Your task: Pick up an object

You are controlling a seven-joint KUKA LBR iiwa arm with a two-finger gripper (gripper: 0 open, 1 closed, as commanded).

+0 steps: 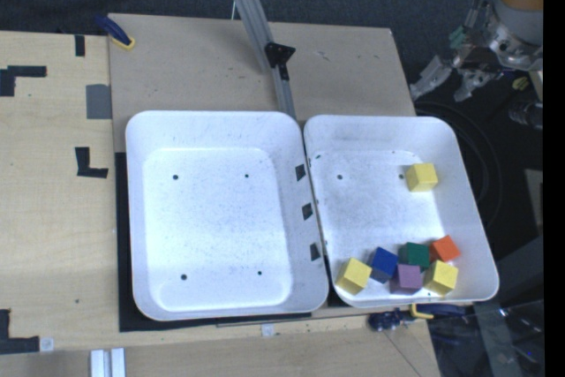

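Several small blocks lie in the right bin [353,132]. A yellow block [421,177] sits alone near its far right side. Clustered along the near edge are a yellow block [355,275], a blue block [383,262], a green block [413,255], a purple block [408,277], an orange-red block [445,248] and another yellow block [443,277]. My gripper [448,79] hangs beyond the bin's far right corner, off the bench edge, well apart from the blocks. Its two pale fingers stand apart with nothing between them.
The left bin [141,137] lies beside the right one, their rims meeting in the middle. A slanted metal rail [252,0] runs from the top down to where the bins meet. A blue-and-yellow clamp [115,31] sits at the bench's far left.
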